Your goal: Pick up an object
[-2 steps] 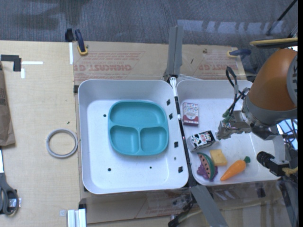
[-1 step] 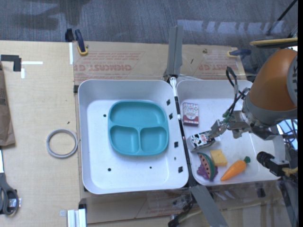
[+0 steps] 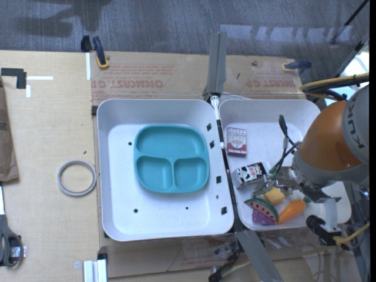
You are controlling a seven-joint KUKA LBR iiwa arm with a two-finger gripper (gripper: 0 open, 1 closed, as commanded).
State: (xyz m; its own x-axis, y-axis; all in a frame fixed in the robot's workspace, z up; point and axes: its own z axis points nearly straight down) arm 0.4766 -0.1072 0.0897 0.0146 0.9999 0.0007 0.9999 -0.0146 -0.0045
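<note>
The right bin [image 3: 267,115] holds several small items. A red and white box [image 3: 237,140] lies near its left wall. A black and white patterned piece [image 3: 249,173] sits just below it. At the bin's front lie a watermelon slice [image 3: 260,207], a purple piece [image 3: 262,218], a yellow piece [image 3: 274,197] and an orange carrot [image 3: 292,210]. My gripper [image 3: 276,184] is low over this front cluster, right above the yellow piece and beside the patterned piece. The wrist hides what lies under it.
The left bin [image 3: 111,175] holds a teal divided plate [image 3: 172,158]. On the bench to the left lie a grey ring [image 3: 77,177] and scissors [image 3: 10,248]. The arm's orange band [image 3: 332,140] covers the right bin's right side.
</note>
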